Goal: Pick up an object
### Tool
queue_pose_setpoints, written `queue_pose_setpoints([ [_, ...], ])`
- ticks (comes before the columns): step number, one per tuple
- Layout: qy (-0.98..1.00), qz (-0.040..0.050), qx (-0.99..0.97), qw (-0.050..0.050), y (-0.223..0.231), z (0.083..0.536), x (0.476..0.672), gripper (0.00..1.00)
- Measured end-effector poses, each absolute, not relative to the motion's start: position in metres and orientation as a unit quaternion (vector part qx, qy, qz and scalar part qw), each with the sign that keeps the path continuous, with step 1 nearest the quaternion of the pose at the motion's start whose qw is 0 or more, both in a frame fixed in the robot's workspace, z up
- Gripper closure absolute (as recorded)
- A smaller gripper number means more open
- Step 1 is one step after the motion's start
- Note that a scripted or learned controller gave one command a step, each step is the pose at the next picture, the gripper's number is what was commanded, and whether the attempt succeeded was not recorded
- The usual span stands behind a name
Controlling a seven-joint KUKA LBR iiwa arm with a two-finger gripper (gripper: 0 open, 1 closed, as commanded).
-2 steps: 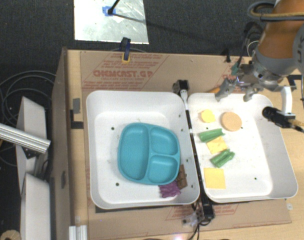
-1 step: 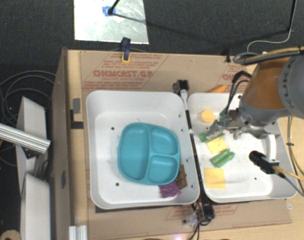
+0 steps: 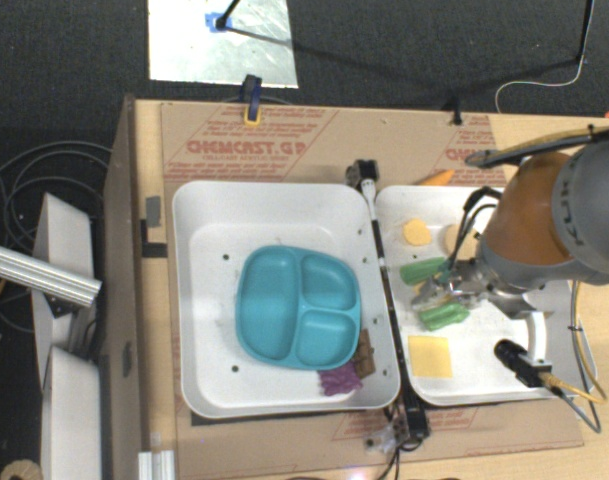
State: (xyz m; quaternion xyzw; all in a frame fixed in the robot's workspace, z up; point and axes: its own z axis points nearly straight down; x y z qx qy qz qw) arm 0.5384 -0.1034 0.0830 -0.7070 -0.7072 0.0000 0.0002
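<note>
Your likeliest target, the green pickle-shaped plastic piece [image 3: 443, 315], lies on the floor of the right white bin [image 3: 484, 388], beside a second green piece [image 3: 422, 269] and above a flat yellow square [image 3: 430, 356]. The gripper [image 3: 450, 290] sits right over it (low, perhaps touching), but you cannot tell its finger state. Nothing looks lifted; grasp and raise remain.

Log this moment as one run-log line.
gripper low in right bin | over green pieces | grasp unconfirmed | blue tray in left bin

glossy teal plastic plate [image 3: 297, 308], smooth white bins [image 3: 199, 268]
</note>
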Motion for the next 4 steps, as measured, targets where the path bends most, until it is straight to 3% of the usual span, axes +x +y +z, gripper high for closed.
queue_pose_setpoints([
  [1,-0.707,0.0004,-0.707,0.001,-0.09,0.095,0.504,0.0],
  [2,-0.707,-0.001,-0.707,-0.001,-0.098,0.085,0.487,0.0],
  [3,-0.709,-0.0016,-0.706,-0.004,-0.155,0.086,0.568,0.0],
  [4,-0.71,-0.0002,-0.704,0.003,-0.153,0.088,0.65,0.0],
])
